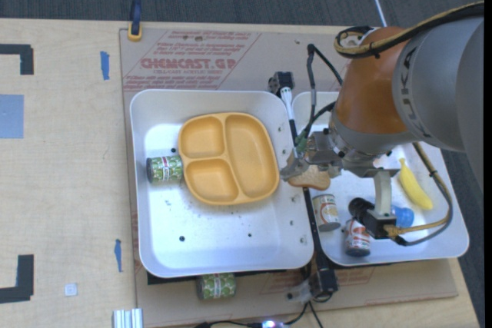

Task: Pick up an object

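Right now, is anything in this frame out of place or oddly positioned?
Yes. A green-labelled can lies on its side outside both bins, on the board just below the left white bin. A tan, toast-like piece sits across the divide between the two bins, right at the tool.

We see a smooth, matt plastic-looking yellow divided plate (228,157) in a glossy white bin (154,242). The worktop (61,188) looks like pale matt wood.

Even, bright overhead light washes the left white bin (154,242) to glare around the sharply focused yellow plate (228,157), with only soft, short shadows beside it.
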Robot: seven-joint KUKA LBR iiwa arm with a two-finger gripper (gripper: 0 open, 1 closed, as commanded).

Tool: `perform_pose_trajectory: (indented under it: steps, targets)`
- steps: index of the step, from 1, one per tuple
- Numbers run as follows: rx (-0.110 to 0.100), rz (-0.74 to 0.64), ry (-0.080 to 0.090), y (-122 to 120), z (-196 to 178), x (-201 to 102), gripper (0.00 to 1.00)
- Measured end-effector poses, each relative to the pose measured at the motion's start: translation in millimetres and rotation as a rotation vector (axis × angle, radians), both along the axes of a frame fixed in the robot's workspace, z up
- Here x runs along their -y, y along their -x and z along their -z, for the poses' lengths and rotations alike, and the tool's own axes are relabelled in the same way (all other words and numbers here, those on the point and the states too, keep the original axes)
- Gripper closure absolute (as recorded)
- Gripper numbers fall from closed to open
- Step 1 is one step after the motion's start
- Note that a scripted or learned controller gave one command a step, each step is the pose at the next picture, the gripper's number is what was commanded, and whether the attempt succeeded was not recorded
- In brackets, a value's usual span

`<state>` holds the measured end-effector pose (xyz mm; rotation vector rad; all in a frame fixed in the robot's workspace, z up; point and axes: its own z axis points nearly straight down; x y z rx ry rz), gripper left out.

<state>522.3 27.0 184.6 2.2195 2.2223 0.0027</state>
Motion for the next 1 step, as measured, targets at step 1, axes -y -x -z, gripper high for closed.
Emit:
perform_pose_trajectory:
  steps: [1]
  targets:
    - [-0.002, 0.002, 0.000, 42.7, -0.1, 74.3, 1.00]
